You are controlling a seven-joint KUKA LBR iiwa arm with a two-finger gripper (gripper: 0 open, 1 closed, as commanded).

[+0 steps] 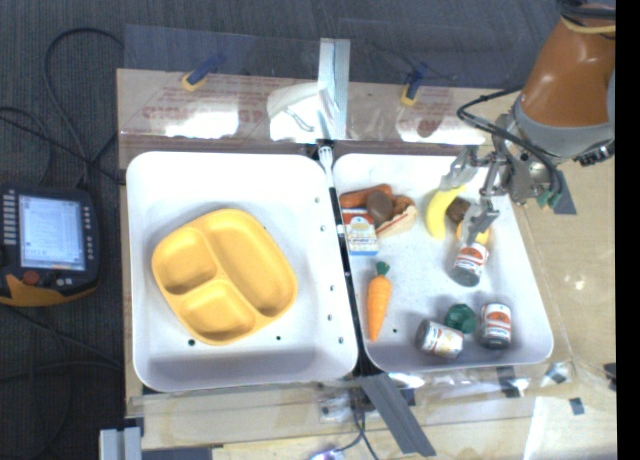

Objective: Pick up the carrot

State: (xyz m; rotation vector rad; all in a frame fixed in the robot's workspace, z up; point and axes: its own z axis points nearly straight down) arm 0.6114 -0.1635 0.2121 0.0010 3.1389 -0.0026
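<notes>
your gripper (478, 210) hovers over the can (470, 260), fingers apart, holding nothing; carrot (378, 300) lies free near the divider, easy top grab.

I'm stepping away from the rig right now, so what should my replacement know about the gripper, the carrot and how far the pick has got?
Gripper: over the upper right part of the right bin, above a can and next to a yellow item. It holds nothing that I can see; finger state is unclear.
Carrot: lying in the right bin by its left wall, green top pointing up the view, apart from the gripper.
Left bin: holds a yellow divided tray.
Done: nothing yet; the carrot is not grasped.
Left: move the gripper over to the carrot, grasp it, lift it.
</notes>
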